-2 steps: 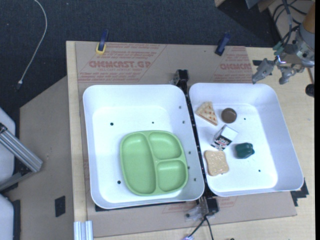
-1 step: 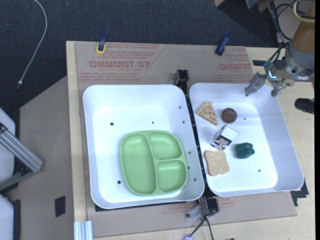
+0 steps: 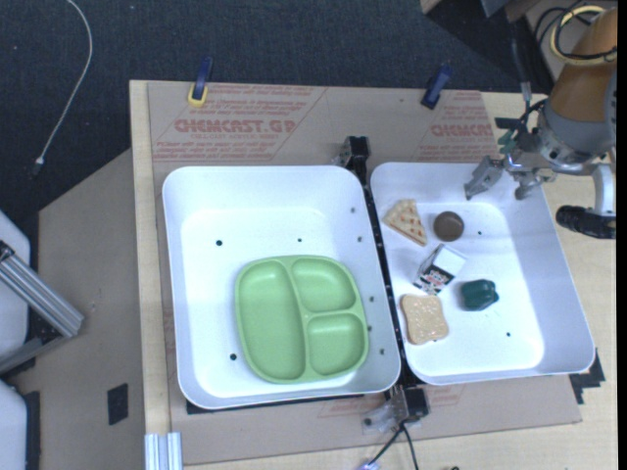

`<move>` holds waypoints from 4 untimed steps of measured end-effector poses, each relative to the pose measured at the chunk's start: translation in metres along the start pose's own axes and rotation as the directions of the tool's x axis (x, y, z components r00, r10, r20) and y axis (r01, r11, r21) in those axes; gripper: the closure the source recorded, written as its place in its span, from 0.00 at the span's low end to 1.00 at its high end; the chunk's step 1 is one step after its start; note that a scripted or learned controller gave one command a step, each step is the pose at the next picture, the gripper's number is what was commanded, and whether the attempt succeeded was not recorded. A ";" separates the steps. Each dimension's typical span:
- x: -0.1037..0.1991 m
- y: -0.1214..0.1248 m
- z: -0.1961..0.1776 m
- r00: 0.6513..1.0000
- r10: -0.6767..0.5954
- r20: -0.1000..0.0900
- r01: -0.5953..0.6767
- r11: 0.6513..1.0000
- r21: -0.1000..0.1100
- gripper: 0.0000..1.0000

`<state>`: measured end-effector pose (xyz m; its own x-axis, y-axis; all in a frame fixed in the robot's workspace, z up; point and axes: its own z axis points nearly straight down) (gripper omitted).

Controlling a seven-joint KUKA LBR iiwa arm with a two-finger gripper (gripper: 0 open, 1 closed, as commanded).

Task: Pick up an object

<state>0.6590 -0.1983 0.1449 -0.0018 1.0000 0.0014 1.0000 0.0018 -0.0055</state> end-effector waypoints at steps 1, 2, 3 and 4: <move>0.003 0.001 0.064 1.000 0.000 0.000 0.000 1.000 0.001 0.00; 0.003 0.003 0.048 1.000 -0.001 0.003 0.001 1.000 -0.007 1.00; 0.004 0.000 0.004 1.000 0.002 0.004 -0.002 1.000 -0.011 1.00; -0.001 0.003 -0.041 1.000 0.001 0.005 -0.001 1.000 -0.013 1.00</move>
